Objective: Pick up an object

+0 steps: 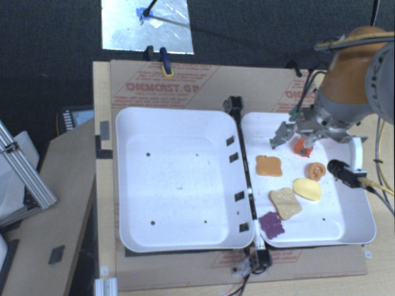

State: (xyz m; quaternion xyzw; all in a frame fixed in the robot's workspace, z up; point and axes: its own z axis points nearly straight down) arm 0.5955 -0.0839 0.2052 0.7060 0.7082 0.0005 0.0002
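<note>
My gripper (290,142) hangs over the far part of the right bin (361,230), open, with nothing seen between its fingers. A small red-orange object (302,147) lies just under and beside its right finger. Nearer the front lie an orange toast-like square (268,166), a small brown ring (316,171), a yellow lemon-shaped piece (307,189), a tan bread slice (285,203) and a purple piece (271,225).
The left bin (133,119) stands beside the right one, with a black clip-lined divider (244,165) between them. A black connector with a cable (343,172) sticks out over the right bin's right side. The arm's orange band (352,73) looms at the right.
</note>
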